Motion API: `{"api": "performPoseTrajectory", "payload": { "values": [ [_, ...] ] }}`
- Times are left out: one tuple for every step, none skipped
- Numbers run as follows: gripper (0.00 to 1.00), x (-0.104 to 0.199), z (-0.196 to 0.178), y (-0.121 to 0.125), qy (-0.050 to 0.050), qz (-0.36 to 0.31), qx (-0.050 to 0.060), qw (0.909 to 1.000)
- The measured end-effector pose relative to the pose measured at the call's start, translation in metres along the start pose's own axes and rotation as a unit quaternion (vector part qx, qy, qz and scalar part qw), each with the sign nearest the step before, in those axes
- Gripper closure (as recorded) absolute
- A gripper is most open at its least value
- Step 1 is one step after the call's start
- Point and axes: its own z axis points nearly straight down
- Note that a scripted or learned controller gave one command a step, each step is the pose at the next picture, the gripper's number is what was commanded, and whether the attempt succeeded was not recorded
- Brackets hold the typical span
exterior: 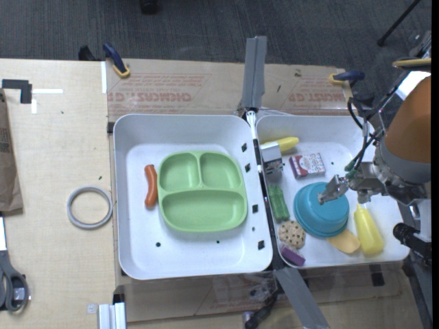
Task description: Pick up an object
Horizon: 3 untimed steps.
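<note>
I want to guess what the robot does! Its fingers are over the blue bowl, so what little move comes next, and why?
Probably a short move straight down. The gripper hangs above the blue bowl in the right bin, over the bowl's right part, with nothing between its fingers. The yellow bottle lies close beside it, so going straight down should keep it clear of that.

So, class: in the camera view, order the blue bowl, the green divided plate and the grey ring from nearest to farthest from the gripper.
1. Blue bowl, right bin, directly under the gripper.
2. Green divided plate, left bin.
3. Grey ring, on the bench left of both bins.
</note>
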Motion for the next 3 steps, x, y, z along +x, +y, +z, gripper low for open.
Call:
{"api": "performPoseTrajectory", "payload": {
  "values": [
    [0.00,-0.013,0.095,0.065,0.000,-0.021,0.000,0.9998],
    [0.00,-0.021,0.109,0.053,0.000,-0.021,-0.004,0.9998],
    [0.00,-0.023,0.108,0.041,0.000,-0.043,-0.004,0.9991]
  ]
}}
